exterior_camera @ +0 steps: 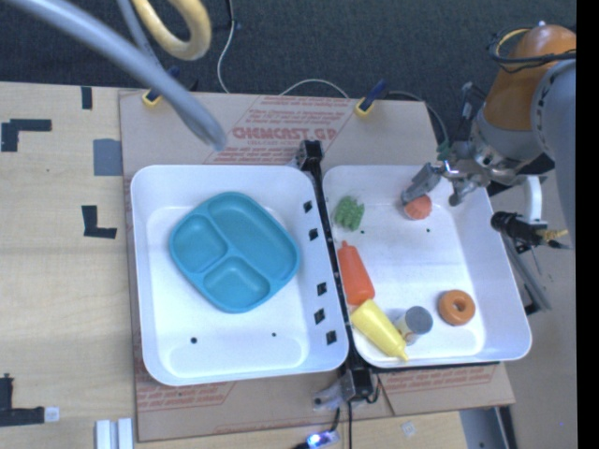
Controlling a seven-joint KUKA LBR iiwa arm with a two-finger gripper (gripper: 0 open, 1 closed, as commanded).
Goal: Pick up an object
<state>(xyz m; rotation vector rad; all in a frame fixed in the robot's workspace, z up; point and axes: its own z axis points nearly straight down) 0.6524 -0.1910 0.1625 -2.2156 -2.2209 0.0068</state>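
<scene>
This looks like a robot lab. A wooden bench (56, 251) holds two white bins (154, 344) on brown cardboard (271, 134), with clamps (370, 96), wires (225, 54) and a big robot arm (529, 82).

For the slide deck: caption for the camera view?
Gripper hovers by a red ball in the right bin; blue plate in the left.
</scene>
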